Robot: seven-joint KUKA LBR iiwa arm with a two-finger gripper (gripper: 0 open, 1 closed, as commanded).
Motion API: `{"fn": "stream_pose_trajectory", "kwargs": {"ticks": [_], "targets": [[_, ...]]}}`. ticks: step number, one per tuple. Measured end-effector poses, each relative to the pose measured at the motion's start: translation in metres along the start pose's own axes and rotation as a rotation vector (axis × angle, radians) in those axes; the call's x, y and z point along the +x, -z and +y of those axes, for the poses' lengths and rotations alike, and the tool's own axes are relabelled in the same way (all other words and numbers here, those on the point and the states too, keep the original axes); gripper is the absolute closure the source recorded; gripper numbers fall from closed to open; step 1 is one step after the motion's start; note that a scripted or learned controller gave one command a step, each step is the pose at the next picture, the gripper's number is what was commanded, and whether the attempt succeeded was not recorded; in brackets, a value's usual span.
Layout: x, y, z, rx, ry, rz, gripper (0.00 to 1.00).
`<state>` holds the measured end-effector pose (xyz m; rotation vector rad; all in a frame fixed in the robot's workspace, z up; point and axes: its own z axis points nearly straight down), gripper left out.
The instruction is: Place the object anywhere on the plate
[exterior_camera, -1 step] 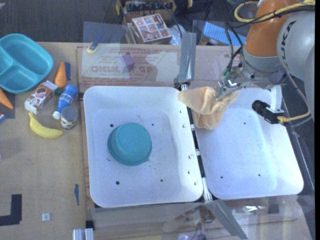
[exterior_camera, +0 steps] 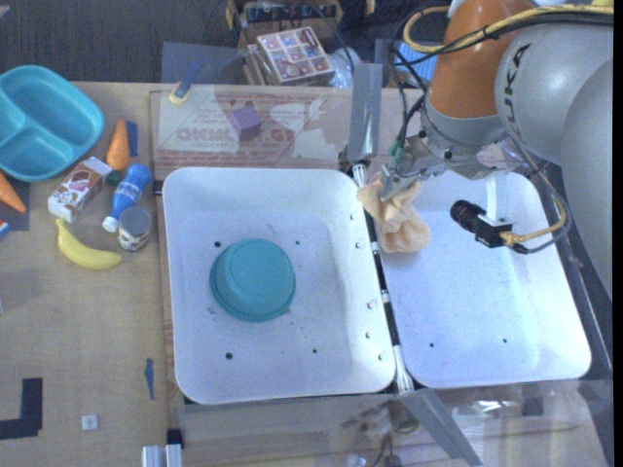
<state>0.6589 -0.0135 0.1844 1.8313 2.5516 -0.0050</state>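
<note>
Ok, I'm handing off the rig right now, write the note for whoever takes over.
Hand: at the top-left corner of the right bin, fingers closed on the tan crumpled object, which hangs from them over the divider.
Plate: teal, mid left bin, nothing on it.
Done: object gripped.
Left: carry it left over the plate, release, and check it landed there.
</note>
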Motion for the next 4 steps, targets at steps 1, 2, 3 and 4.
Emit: {"fn": "stream_pose_trajectory", "kwargs": {"ticks": [1, 2, 3, 4], "targets": [[0.078, 0.07, -0.028, -0.001, -0.071, 0.002, 1.0], [0.164, 0.047, -0.019, 0.002, 0.225, 0.003, 1.0], [0.163, 0.048, -0.018, 0.001, 0.225, 0.003, 0.0], [0.17, 0.229, 0.049, -0.004, 0.236, 0.001, 0.0]]}}
